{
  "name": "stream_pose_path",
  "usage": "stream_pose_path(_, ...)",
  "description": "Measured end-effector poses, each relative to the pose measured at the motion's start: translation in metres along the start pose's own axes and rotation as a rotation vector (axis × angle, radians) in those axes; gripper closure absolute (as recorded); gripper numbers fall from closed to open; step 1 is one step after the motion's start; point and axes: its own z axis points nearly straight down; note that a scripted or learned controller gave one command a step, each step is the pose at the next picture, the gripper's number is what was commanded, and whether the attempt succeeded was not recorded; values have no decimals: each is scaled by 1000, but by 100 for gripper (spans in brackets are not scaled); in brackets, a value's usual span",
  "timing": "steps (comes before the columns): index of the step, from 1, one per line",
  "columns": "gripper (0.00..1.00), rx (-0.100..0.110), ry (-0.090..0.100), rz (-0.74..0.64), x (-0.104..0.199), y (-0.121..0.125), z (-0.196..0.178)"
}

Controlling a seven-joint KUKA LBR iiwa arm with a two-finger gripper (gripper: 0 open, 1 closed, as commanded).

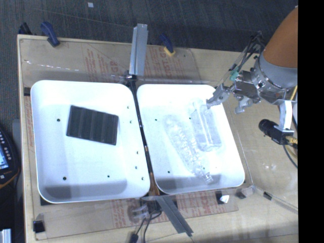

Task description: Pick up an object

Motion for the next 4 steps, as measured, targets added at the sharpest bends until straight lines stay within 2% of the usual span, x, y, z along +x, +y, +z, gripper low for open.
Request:
stream_pose_path(1, 0, 8, 2, 34, 11, 26, 64)
stream_pose_path(2, 0, 3, 1, 202, 0, -13, 20)
stream_pose_path(3, 0, 3, 1, 202, 0, -13, 20)
stream_pose_path(4, 0, 1, 1, 159, -1, -22, 1)
